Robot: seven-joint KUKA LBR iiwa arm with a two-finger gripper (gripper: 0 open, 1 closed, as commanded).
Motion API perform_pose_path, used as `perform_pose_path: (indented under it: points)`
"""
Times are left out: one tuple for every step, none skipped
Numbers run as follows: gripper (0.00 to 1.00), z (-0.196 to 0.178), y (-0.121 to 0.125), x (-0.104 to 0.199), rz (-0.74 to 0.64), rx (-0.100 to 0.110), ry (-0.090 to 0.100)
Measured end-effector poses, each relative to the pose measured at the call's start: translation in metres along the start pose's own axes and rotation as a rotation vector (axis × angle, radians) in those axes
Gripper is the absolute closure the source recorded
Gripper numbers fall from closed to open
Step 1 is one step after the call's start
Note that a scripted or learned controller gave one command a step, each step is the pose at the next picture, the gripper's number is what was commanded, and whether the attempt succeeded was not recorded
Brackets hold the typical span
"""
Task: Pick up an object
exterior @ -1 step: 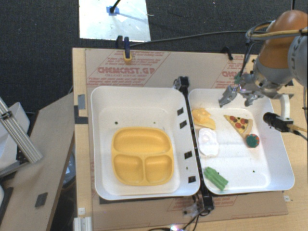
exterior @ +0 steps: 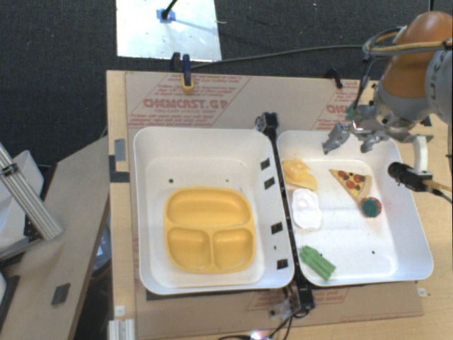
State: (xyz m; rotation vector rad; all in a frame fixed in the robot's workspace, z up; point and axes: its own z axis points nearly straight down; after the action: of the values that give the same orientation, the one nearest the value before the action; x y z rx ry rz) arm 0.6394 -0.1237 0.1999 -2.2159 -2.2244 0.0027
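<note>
gripper (exterior: 353,137): jaws spread, nothing between them, above the right bin's (exterior: 410,257) far edge. pizza slice (exterior: 352,182) just at 6 o'clock of the jaws, apart. ball (exterior: 371,206) beyond it; yellow piece (exterior: 299,173) at 8; white piece (exterior: 306,209); green block (exterior: 317,263). left bin (exterior: 152,154): yellow tray (exterior: 209,229).

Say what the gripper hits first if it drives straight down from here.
Probably bare floor of the right bin near its back wall. The gripper, fingers spread, hangs above that strip; the pizza slice toy lies just nearer the camera. Depth is unclear from this slanted view.
</note>
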Motion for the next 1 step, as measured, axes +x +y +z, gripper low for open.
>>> perform_pose_path:
  points:
    - [0.0, 0.0657, 0.0015, 0.0032, 0.0, 0.006, 0.001]
